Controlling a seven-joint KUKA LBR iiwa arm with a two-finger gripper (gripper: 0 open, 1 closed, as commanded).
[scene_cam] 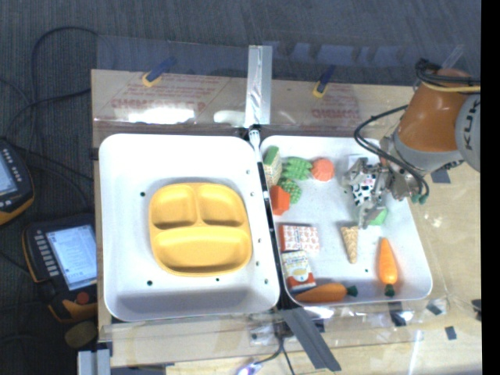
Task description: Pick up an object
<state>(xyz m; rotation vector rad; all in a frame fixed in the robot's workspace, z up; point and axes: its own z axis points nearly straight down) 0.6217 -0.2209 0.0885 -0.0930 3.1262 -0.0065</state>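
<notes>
My gripper (366, 187) is low inside the right bin (414, 241), near its back right part, with the orange-banded arm (433, 123) behind it. A small black-and-white spotted toy (361, 193) sits right at the gripper's tip; whether it is gripped is unclear. A small green piece (378, 217) lies just in front of the gripper. Other loose items in this bin are a waffle cone (351, 242), an upright orange carrot (387, 262), an orange-red ball (323, 169) and green vegetables (293, 172).
A red piece (280, 199), a red-and-white box (299, 238), a small packet (297, 270) and a lying carrot (320, 292) fill the right bin's left and front. The left bin (125, 178) holds a yellow divided plate (201, 226). Black cables (375, 131) loop near the wrist.
</notes>
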